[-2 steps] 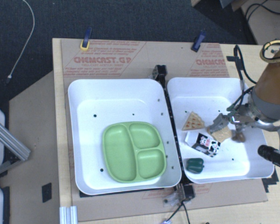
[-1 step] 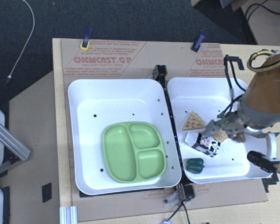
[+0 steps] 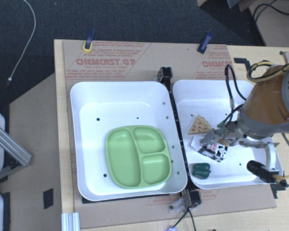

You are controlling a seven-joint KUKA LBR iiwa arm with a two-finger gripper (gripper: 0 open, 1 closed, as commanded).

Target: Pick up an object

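My pincer (image 3: 216,143) hangs low in the right shallow white bin (image 3: 183,93), over a small black, white and red object (image 3: 216,151); whether it is clenched I cannot tell. A tan triangular wedge (image 3: 199,125) lies just beside, a dark green pepper-like toy (image 3: 201,170) near the front wall.

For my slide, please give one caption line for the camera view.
The gripper reaches into the right bin near a waffle slice and green pepper; a green tray lies in the left bin.
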